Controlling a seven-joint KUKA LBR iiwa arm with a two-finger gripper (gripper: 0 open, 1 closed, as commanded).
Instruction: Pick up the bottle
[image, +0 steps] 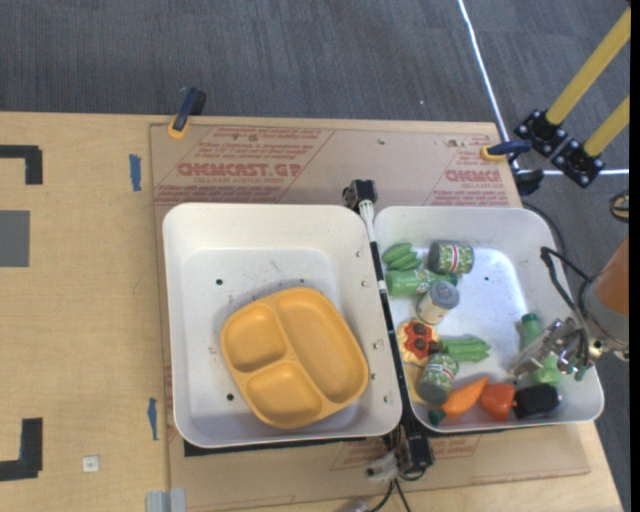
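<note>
green bottle (529, 328) is standing by the right bin's (497, 225) right wall, just beside the pincer (553, 352), whose state i cannot tell; crowding toys (545, 372) are risking a wrong grab.

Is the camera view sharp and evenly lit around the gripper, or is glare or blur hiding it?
Camera view: lighting is even and soft, with no strong glare on the white bins; the gripper at the right bin's edge looks slightly blurred and cluttered against small green items, so its fingers are hard to read; the yellow tray is crisp.
</note>
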